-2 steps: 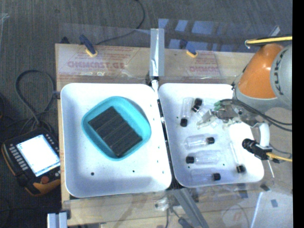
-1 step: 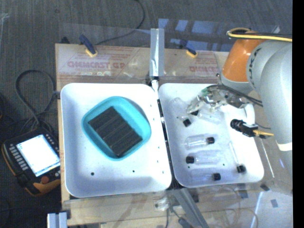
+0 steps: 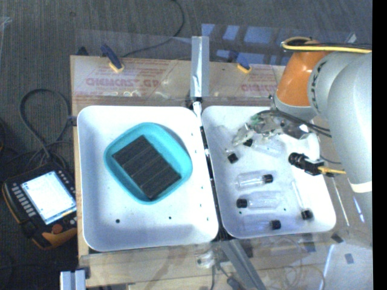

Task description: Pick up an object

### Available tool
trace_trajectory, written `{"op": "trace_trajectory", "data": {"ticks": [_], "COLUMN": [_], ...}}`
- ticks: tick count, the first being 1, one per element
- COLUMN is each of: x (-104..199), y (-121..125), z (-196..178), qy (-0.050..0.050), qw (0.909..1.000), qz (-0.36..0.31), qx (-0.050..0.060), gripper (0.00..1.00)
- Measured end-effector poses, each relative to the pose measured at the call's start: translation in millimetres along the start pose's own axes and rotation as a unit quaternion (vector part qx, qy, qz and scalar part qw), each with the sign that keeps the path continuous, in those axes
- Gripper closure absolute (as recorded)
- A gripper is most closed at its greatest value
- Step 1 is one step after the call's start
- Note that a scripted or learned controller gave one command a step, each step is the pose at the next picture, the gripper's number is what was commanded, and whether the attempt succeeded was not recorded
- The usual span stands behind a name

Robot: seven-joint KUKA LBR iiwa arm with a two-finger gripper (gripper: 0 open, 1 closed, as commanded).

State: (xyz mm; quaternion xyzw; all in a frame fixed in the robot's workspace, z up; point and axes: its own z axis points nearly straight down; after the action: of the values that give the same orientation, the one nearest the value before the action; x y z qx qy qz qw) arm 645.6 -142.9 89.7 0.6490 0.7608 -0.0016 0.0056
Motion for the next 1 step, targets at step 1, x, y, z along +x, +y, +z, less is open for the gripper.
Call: {"op": "trace_trajectory", "data": {"ticks": [1], "x": [-0.1], "y": [1.4], "z": [-11.9], "qy": [0.0], "qw": [1.0], "qz": [0.0], "qx": [-0.002], "gripper": [1.0]}}
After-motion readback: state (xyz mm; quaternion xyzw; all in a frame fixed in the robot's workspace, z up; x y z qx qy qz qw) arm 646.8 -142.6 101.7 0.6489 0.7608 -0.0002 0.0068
